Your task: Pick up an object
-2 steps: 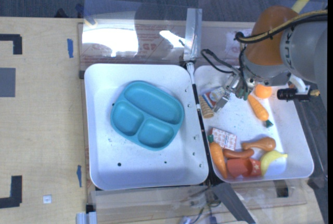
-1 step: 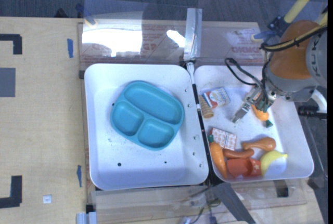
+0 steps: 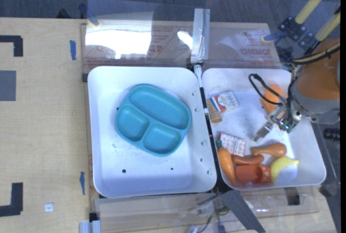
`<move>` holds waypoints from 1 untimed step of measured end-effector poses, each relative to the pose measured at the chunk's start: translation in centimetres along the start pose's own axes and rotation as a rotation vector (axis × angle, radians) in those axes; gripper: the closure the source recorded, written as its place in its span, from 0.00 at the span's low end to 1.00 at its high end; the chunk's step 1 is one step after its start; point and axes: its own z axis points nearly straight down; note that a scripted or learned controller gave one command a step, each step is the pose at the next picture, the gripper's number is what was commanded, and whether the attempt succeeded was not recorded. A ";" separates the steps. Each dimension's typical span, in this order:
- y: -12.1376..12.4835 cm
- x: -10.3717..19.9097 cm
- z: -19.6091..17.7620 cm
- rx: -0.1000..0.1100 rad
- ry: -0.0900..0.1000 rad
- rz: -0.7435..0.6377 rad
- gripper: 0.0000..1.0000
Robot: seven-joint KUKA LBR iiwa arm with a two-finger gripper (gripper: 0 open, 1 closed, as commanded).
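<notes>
**Gripper hanging over the right bin, nothing grabbed**

So here's the scene. Two white bins sit side by side on the bench. The left bin [image 3: 102,118] has a blue divided plate [image 3: 153,118] lying flat in the middle, three compartments, tilted a bit relative to the bin walls.

The right bin [image 3: 316,164] is where the clutter is. Along the front wall there's a pile: an orange carrot-looking piece [image 3: 225,165] at the left, a red item [image 3: 251,173] beside it, a yellow lemon-shaped thing [image 3: 282,165] at the right, and an orange drumstick-shaped toy [image 3: 268,149] lying across the top of them. Two small red-and-white packets too, one [image 3: 224,101] near the back left, one [image 3: 233,144] just above the pile. A tan cracker-like piece [image 3: 214,113] sits against the divider. An orange ball [image 3: 270,94] is partly hidden behind the arm and a black cable loop.

The gripper [image 3: 263,132] comes in from the right and hovers above bare bin floor, just above the drumstick. Can't tell whether the jaws are apart or together, it's too small and blurry. Nothing visible between them.
</notes>
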 end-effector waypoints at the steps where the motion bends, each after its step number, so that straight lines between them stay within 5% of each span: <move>1: 11.4 -2.5 0.1 0.006 0.007 0.034 0.00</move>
